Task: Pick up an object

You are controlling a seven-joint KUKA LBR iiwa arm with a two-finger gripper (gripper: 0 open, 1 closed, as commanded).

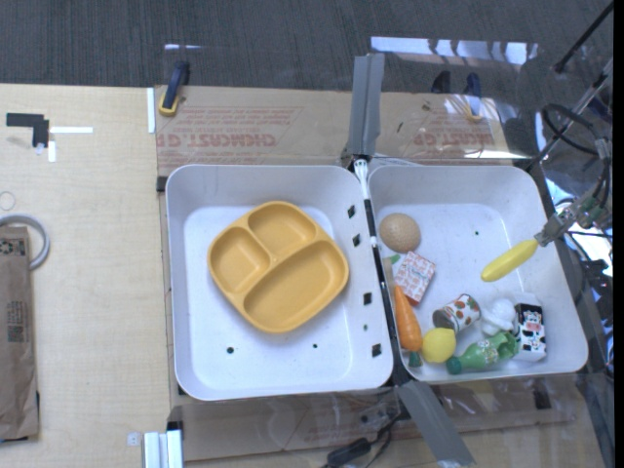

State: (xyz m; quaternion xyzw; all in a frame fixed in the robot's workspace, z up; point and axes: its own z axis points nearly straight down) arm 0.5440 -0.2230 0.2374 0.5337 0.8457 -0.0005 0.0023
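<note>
The right bin [507,188] holds several toy items. A yellow banana [509,259] lies slanted near the right wall. Further left sit a brown round potato [399,232], a red and white packet [414,276] and an orange carrot [407,322]. Along the front are a lemon [439,344], a small can [460,312], a green bottle [483,354] and a cow-patterned carton [529,330]. My gripper [558,226] reaches in over the right wall, and its tip meets the banana's upper right end. Whether the banana is gripped is unclear.
The left bin [195,261] carries a yellow divided plate [279,265]. A grey divider post [366,105] stands behind the seam between the bins. Cardboard lies behind the bins, and a brown paper bag [15,330] rests at the far left of the bench.
</note>
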